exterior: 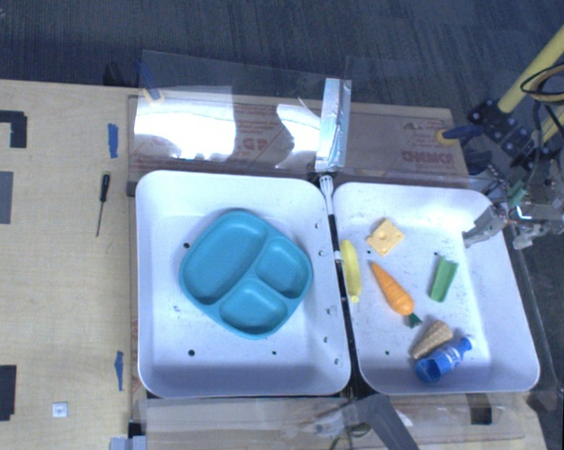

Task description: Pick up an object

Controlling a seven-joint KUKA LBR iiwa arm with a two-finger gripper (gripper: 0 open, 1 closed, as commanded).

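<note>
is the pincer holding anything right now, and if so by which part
Nothing is visibly held. The pincer hangs over the right bin's upper right corner, apart from the green piece.

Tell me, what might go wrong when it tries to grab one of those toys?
The brown cone touches the blue bottle, so a grab there could catch both or knock one aside. The yellow corn lies tight against the right bin's left wall, leaving the gripper little room around it.

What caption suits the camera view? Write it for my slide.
Gripper poised over the right bin of toy food, beside the left bin holding a blue divided plate.
</note>
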